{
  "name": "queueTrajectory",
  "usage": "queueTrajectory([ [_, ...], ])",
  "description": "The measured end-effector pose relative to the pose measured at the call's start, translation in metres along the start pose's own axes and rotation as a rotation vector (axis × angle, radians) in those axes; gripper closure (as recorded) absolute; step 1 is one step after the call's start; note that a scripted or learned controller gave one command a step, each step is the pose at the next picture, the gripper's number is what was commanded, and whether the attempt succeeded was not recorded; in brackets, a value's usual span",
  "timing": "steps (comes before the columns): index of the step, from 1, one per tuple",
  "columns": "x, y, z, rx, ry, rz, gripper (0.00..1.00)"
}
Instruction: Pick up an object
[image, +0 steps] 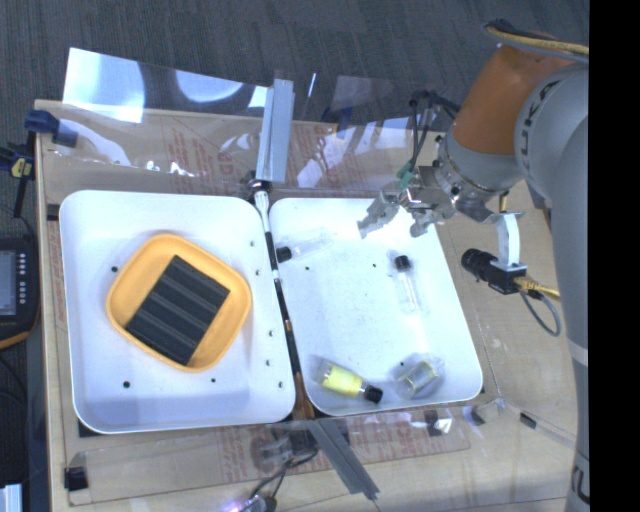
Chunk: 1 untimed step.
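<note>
Near edge of the right bin (470, 355): a yellow marker with black cap (349, 382) is lying at about 6 o'clock, a small clear crumpled item (418, 375) just beside it at 5 o'clock. Further up, a clear tube with black cap (404, 281) is seen right of centre. In the left bin (80, 300), a yellow tray holding a dark ribbed block (178, 308) is placed centrally. At the far rim, 1 o'clock of the right bin, the gripper (398, 217) is hovering, fingers spread apart, nothing held between them. Risk judged: the clear tube is thin and slippery and could be rolled away or missed on closing; the bin wall could be clipped since the gripper sits near the rim
</note>
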<state>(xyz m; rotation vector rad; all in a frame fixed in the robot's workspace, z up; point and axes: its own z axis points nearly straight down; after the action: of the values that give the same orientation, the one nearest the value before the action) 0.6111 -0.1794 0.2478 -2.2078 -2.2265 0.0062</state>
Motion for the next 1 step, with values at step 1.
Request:
queueTrajectory([
  [1, 0.0279, -0.0156, 0.1562, 0.000, -0.001, -0.031, 0.00],
])
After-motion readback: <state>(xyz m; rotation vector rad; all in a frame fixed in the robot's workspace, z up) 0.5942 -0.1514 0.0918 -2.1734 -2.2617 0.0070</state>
